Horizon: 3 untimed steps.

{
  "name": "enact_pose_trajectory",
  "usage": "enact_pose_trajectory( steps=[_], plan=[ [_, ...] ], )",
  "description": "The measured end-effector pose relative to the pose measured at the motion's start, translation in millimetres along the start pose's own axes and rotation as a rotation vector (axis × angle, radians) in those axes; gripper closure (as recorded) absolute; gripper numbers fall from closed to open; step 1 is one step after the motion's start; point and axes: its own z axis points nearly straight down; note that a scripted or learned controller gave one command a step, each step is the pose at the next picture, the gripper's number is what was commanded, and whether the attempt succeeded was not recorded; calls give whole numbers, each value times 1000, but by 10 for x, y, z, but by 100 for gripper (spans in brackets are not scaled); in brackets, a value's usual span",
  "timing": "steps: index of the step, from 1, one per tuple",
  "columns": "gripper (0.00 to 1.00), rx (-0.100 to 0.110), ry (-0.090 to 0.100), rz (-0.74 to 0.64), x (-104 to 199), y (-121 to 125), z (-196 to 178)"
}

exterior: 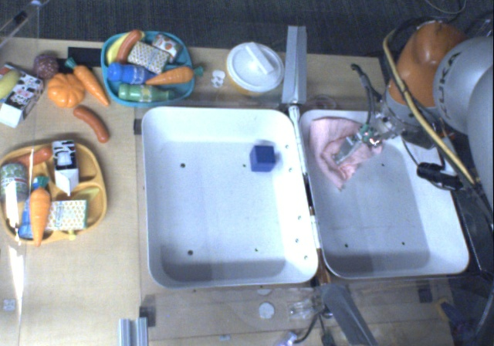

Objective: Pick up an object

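A crumpled pink cloth lies in the upper left part of the right bin. My gripper reaches in from the right and sits low over the cloth's right edge, its metal fingers touching or just above the fabric. A small blue cube rests in the left bin, toward its upper right. The grey arm with its orange band comes in at the upper right.
Left of the bins are a blue bowl of toy food, a yellow plate of toy food, a toy pumpkin and a sausage. A white lidded cup stands behind the bins. Cables hang by the arm.
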Motion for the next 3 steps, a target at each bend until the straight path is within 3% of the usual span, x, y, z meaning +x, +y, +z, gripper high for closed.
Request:
enact_pose_trajectory(
  steps=[1, 2, 3],
  plan=[
    [0, 25, 4, -5, 70, 139, 2],
    [0, 12, 14, 17, 32, 101, 3],
    [100, -2, -3, 15, -5, 128, -126]
  ],
)
